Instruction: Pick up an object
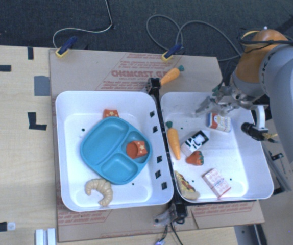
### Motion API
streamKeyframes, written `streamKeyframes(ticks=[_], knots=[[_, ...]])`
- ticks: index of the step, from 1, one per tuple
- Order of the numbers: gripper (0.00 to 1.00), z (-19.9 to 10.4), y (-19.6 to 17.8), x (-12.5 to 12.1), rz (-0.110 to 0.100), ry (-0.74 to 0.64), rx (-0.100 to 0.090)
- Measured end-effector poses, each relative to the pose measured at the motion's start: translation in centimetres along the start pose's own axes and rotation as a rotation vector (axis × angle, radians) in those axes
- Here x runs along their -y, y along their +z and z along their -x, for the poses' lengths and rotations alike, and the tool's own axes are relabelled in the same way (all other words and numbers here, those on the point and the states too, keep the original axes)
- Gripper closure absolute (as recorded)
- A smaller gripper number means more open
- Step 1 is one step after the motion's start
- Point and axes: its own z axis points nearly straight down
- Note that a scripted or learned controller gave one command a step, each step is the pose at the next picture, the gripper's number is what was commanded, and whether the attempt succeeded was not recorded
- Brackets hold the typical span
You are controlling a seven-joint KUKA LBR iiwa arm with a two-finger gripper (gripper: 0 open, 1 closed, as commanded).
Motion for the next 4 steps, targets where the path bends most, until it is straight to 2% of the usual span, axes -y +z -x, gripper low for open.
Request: streamKeyframes(ticks=[1,2,3,4], knots=[[0.0,0.3,-0.1,2.4,0.006,0.0,0.004],[0.0,-3.3,0.6,-0.3,-0.011,0.001,-0.003],[0.0,1.7,0.4,2.8,-0.011,0.003,0.0],[0.0,-2.2,0.4,4.2,-0.011,0.002,-0.002]])
